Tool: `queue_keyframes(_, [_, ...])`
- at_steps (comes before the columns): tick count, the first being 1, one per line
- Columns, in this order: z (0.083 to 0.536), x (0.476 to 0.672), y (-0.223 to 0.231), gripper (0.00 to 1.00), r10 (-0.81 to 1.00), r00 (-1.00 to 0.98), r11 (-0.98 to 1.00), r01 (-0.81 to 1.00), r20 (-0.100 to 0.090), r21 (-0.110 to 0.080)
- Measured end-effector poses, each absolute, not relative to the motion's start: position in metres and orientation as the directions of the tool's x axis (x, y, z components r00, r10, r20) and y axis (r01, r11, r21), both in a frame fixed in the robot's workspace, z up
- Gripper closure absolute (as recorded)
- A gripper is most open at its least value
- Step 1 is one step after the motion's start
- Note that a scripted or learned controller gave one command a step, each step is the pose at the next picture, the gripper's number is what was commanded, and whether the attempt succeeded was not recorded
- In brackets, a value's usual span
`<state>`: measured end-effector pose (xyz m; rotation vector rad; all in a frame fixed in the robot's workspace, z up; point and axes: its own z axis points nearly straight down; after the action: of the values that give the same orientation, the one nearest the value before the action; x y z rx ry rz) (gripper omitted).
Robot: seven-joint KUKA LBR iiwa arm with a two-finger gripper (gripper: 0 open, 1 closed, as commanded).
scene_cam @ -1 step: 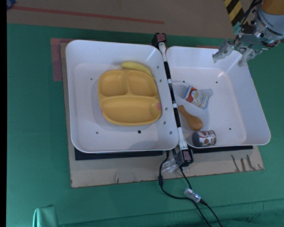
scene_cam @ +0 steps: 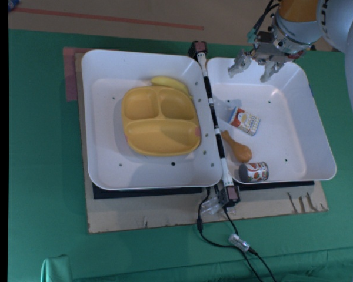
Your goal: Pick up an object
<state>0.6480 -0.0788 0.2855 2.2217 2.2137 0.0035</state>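
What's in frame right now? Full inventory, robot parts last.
white bins: 2, white, side by side on the bench
divided tray: 1, yellow, three compartments, in the left bin
banana: 1, yellow, left bin, at the tray's far edge
carton: 1, white with red and orange print, lying in the right bin near the divider
drumstick-shaped toy: 1, orange-brown, right bin, just in front of the carton
can: 1, grey top, red and white label, on its side at the right bin's near edge
green cloth: 1, covers the bench
cardboard sheet: 1, brown, under the bins
cables: black, trailing forward from the divider
arm: 1, grey with orange band, upper right
gripper: 1, open, above the right bin's far edge, holding nothing
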Motion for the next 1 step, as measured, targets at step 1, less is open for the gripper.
queue_keyframes(1, [0.2841,0.6071,-0.0481,0.0,1.0,0.004,-0.004,1.0,-0.001,0.006])
